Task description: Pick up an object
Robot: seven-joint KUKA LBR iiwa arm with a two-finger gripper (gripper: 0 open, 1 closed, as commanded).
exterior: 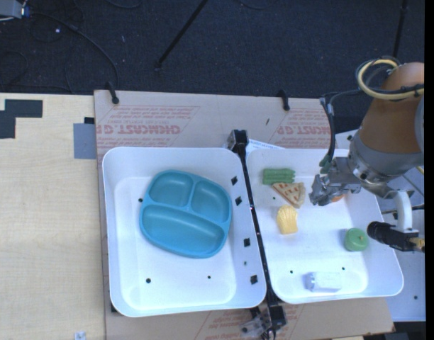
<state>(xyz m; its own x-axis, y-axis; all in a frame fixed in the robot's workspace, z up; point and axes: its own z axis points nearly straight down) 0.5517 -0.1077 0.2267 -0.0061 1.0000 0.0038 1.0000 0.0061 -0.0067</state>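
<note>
My gripper (323, 192) is hovering at centre right, grip state unclear. Just left, the green bean pod (279, 176) is lying lengthwise left-right above the waffle wedge (290, 193).

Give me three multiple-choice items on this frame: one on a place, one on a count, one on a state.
1. Where does the blue divided plate lie?
A. In the left bin
B. In the right bin
C. On the cardboard

2. How many loose items lie in the right bin?
A. Three
B. Five
C. Seven

3. How does the gripper stand?
A. Over the left bin
B. Above the floor
C. Low over the right bin, beside the tan wedge

Answers:
1 A, it fills the left bin's middle.
2 B: green piece, tan wedge, yellow piece, green round fruit, white piece.
3 C, it hangs just right of the wedge.
</note>
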